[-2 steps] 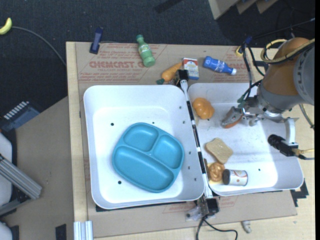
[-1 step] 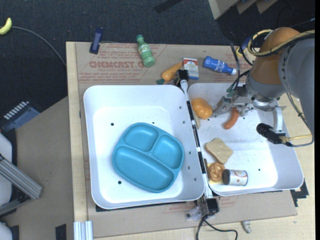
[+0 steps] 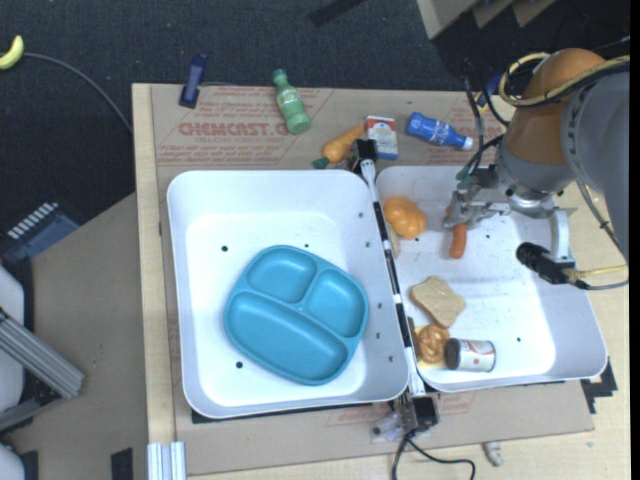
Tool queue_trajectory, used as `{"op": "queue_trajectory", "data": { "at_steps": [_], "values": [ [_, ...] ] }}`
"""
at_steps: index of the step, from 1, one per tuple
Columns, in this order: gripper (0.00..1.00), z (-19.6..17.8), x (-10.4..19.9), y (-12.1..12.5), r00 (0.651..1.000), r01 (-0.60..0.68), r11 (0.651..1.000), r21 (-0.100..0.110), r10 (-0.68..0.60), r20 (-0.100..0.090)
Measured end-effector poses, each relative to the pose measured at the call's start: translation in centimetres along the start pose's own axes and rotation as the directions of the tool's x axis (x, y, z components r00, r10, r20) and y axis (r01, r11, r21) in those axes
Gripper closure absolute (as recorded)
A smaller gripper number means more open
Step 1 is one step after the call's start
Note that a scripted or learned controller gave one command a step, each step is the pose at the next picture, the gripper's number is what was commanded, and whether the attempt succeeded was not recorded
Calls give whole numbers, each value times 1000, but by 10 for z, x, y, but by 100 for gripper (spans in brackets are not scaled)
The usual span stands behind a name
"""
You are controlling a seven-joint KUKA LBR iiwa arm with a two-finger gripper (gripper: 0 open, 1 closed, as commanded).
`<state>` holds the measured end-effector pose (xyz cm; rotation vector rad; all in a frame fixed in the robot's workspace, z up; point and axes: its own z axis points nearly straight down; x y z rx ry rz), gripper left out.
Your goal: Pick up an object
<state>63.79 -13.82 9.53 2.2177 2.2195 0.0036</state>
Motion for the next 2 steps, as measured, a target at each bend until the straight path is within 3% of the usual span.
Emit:
{"op": "queue_trajectory", "data": {
  "at_steps": [1,2],
  "values": [
    [100,10,42,-49,1000,0,1000,4,0,-2],
    [100,-91,101,-32,1000,1,1000,1,-1,-2]
  ]
}}
